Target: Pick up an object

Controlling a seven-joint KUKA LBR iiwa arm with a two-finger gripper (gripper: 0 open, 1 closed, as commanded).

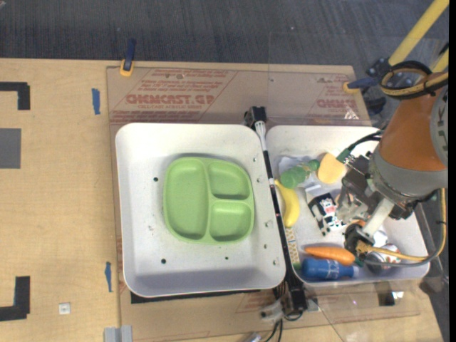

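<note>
Hovering my gripper (348, 206) over the right bin (413, 230) (apart or together, I cannot tell), black-and-white packet (325, 211) just beside it, banana (289, 204) by the left wall, carrot (329, 252) next to blue bottle (326, 268), green divided plate (209, 199) in left bin (135, 191)

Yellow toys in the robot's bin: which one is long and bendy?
The yellow plastic banana, lying along the inner wall of the right white bin. The other yellow piece, farther back, is short and rounded.
</note>
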